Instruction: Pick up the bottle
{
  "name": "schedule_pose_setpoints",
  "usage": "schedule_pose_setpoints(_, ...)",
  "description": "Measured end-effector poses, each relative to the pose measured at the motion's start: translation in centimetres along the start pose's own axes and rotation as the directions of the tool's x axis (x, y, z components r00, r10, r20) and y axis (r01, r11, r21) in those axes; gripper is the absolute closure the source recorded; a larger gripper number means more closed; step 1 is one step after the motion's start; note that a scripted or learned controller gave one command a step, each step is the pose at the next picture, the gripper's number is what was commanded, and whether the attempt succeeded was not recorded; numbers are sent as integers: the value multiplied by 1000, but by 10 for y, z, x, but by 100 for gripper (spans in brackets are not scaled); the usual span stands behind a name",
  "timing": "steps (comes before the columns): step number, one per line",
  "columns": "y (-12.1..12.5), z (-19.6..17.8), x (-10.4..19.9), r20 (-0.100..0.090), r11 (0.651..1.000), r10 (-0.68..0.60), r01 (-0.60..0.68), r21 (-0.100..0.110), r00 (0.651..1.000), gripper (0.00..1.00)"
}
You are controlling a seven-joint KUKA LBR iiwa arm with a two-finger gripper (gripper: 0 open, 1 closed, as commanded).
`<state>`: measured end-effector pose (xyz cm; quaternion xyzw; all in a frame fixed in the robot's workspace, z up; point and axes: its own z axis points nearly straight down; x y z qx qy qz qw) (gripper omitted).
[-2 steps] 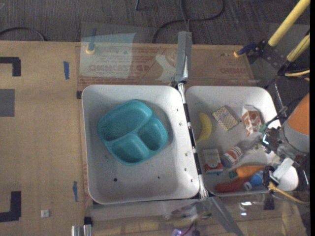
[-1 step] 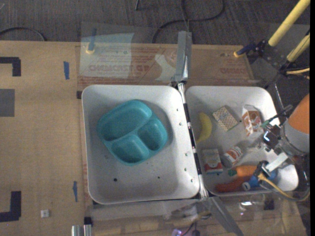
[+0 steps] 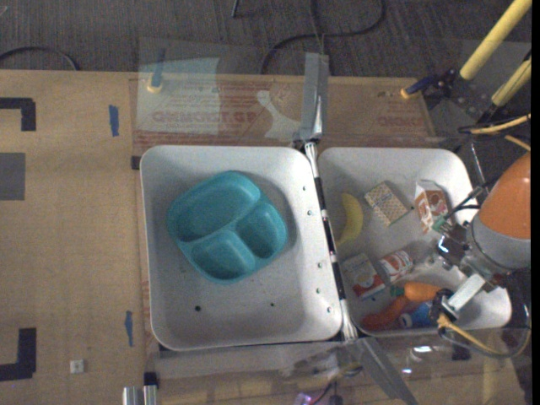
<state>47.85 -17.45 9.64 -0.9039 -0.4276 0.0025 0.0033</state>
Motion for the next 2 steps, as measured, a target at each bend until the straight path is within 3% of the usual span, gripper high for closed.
schedule_pose_setpoints(1,24,10,-21,-11,896,444,-444,-3,896,0)
schedule_pose_setpoints(2,24,3,-22,-2,899,439,-439,-2,899,100)
